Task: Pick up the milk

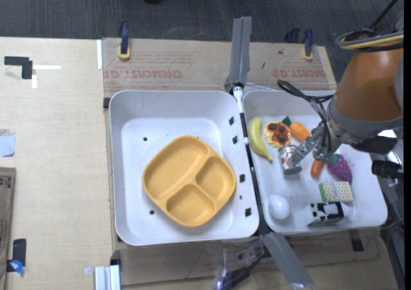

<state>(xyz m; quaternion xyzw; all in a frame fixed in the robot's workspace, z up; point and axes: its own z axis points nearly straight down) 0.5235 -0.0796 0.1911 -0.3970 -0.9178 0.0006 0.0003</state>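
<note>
The milk [325,213] is a small black-and-white carton lying on its side near the front right corner of the right bin [366,221]. My gripper [292,162] hangs over the middle of that bin, just below a pizza slice [277,133]. It is up and to the left of the milk and well apart from it. The grey arm with its orange band [369,86] reaches in from the right and hides part of the bin's back right.
The right bin also holds a banana [258,138], an orange piece [298,131], a carrot [316,167], a purple fruit [340,168], a pale waffle block [336,190] right behind the milk and a white egg [279,206]. A yellow divided plate [188,181] lies in the left bin [128,154].
</note>
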